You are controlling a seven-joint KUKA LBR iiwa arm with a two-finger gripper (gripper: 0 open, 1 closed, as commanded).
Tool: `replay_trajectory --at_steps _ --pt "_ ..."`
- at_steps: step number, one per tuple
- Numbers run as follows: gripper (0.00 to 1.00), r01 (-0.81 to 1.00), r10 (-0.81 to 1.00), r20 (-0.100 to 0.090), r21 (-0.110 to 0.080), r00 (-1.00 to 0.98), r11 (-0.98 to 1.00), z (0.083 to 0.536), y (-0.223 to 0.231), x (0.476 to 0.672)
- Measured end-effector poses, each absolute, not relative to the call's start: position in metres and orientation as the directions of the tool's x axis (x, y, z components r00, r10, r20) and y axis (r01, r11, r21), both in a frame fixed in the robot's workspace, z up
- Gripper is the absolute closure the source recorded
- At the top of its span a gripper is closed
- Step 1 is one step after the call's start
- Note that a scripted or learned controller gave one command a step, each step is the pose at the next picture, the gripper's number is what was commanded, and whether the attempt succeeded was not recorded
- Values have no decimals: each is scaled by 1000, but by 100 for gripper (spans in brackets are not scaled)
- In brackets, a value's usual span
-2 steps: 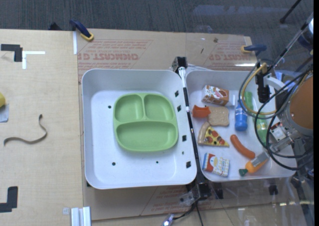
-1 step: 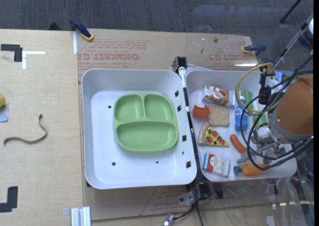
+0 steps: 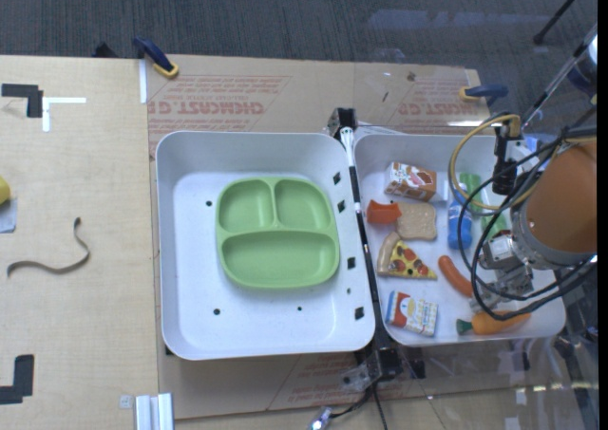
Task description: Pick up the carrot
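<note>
One carrot (image 3: 498, 323) — just below jaws

The bench (image 3: 76, 324) has a light wood surface. A brown cardboard sheet (image 3: 285, 101) with red print covers its right portion, fastened at the far edge by 2 clamps (image 3: 157, 58) (image 3: 483, 92). 2 shallow white bins rest on the cardboard, touching side by side: the left bin (image 3: 180, 257) and the right bin (image 3: 375, 148). On the bare wood near the left edge lie a curved dark cord (image 3: 52, 262) and black tape marks (image 3: 27, 96).
</note>
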State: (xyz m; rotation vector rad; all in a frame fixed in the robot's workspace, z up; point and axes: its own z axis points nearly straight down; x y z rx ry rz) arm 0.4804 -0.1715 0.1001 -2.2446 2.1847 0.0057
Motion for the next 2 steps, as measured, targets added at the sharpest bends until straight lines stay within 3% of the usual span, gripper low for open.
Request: replay_trajectory --at_steps 1,2 --pt "100 -1000 -999 -13 -7 30 -30 109 -168 482" --pt "0 -1000 -999 -13 -6 30 -30 109 -168 482"
